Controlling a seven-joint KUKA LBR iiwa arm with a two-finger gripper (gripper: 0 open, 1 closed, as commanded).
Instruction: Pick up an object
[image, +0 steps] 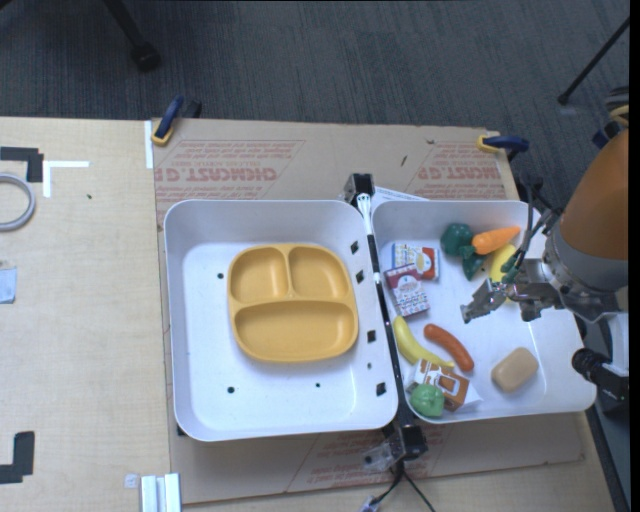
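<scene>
Sausage (449, 346), red, lying mid right bin (560, 400) beside banana (407, 340): probably light, smooth, slippery plastic; best pinched across its middle. Tool (480, 305) hovering just far-right of it, apparently parted, holding nothing.

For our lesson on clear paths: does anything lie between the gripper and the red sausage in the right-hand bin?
Nothing visible does. The gripper hangs over bare bin floor, and the red sausage lies just below and to its left in the view. The banana lies on the sausage's far side, the bread roll off to the right.
</scene>
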